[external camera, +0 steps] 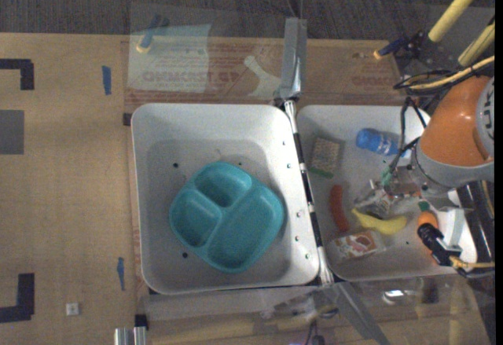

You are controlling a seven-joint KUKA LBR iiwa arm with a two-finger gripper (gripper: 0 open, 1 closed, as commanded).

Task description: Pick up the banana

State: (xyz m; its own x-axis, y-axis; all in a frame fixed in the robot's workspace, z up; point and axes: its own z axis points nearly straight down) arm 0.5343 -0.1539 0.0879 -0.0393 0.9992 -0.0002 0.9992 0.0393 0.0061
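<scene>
Yellow curved banana [383, 222] lies in the right-hand shallow white plastic bin [346, 120] of the 2 on my bench, towards that bin's near edge and roughly midway across its floor. My pincer [391, 191] hangs just above it in the view, close to its upper side, and I cannot tell whether it is wide or narrow, nor whether it touches the fruit. The same bin holds 4 more things that I can make out: a blue plastic bottle [375, 141] lying on its side near the far wall, a pale greenish square pad [324, 155] by the left wall, a slim red sausage-shaped piece [339, 207] just left of the banana, and a small red-and-white printed packet [357, 244] below it, near the front rim. The left-hand shallow white plastic bin [161, 139] holds 1 thing, a teal plastic plate with 3 compartments [227, 215], sitting flat on the floor, turned at a slant, with nothing I can see in its sections.
</scene>
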